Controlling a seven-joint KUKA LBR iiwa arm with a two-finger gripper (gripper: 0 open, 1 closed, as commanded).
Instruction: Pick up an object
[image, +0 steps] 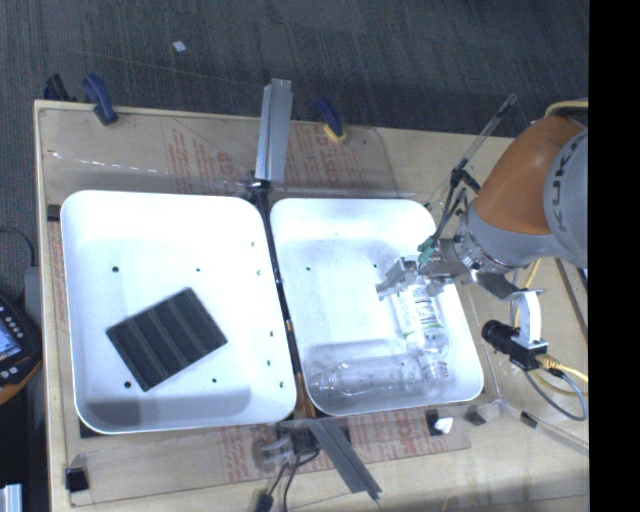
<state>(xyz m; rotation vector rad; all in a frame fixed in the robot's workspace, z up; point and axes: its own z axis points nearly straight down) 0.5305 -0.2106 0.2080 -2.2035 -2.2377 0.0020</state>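
Two clear plastic bottles lie in the right bin (320, 240). One bottle (420, 315) lies along the bin's right side with a printed label. The other clear bottle (375, 375) lies across the near end. My gripper (402, 276) hangs over the right bin, right above the top end of the labelled bottle. A black ribbed flat slab (166, 337) lies in the left bin (100, 230).
A metal bar (273, 130) stands at the back between the two bins. Blue clamps (100, 98) hold the board at the far edge. A dark device (12, 345) sits at the left edge of the bench.
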